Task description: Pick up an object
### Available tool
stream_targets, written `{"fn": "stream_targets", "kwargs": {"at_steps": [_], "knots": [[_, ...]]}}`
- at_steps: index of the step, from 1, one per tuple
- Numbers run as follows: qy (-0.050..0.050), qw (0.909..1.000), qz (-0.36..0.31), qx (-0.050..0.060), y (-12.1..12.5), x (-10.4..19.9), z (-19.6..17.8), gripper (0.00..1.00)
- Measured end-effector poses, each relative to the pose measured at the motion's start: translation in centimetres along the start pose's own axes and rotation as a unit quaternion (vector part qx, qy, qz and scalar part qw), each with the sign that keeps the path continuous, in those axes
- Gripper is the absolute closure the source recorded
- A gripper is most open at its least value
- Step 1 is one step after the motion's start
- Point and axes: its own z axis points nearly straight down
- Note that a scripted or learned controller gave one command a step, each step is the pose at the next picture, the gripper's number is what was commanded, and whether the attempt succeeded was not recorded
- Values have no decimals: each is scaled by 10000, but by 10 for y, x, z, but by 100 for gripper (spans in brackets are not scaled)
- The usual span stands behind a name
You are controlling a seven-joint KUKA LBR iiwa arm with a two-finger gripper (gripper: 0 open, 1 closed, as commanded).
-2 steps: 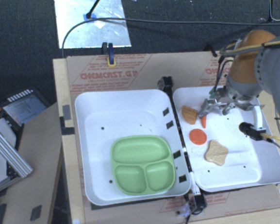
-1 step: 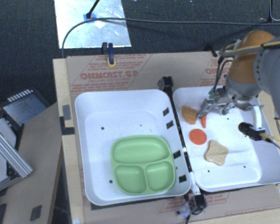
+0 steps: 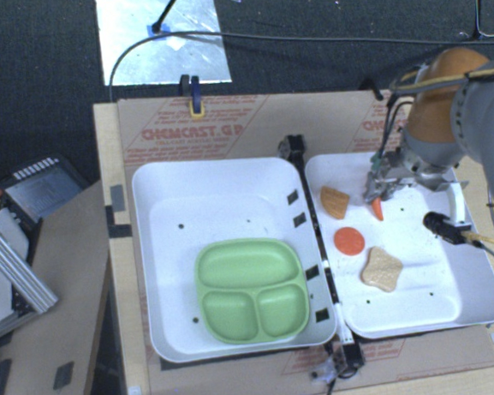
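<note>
The gripper (image 3: pixel 379 191) hung low over the back of the right bin (image 3: pixel 475 301), its tip right at a small orange-red stick (image 3: pixel 377 209) that looked like a toy carrot. Whether the fingers were spread or closed could not be told from this slanted view; the tip was a dark blur against the white floor, and the stick showed below it rather than clearly between the fingers, so no hold could be claimed. The other candidates lay close by in the same bin: a tan wedge (image 3: pixel 335 202) just beside the divider, a red disc (image 3: pixel 349 241) nearer the front, and a pale bread-like piece (image 3: pixel 381 269) in front of that. The left bin (image 3: pixel 167 268) held a green tray (image 3: pixel 251 287), well apart from the arm. The likeliest failure from here seemed to be a miss on the stick: it was thin and lay flat, so fingers coming down slightly off its line would probably close on air or pinch one end and flick it away. A slim, smooth piece might also slip out on the lift if caught near its tip. Pushing down too far could jam the fingertips on the bin floor, and a sideways nudge could send the stick toward the wedge, leaving two things crowded together for any later try.
</note>
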Motion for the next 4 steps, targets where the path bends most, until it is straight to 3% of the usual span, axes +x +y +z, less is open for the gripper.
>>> {"fn": "stream_targets", "kwargs": {"at_steps": [1, 3, 4], "knots": [[1, 10000, 14, -14, 1, -2, -65, 100], [4, 10000, 9, -4, 0, -5, -138, 100], [9, 10000, 1, 12, -8, 43, -145, 100]]}}
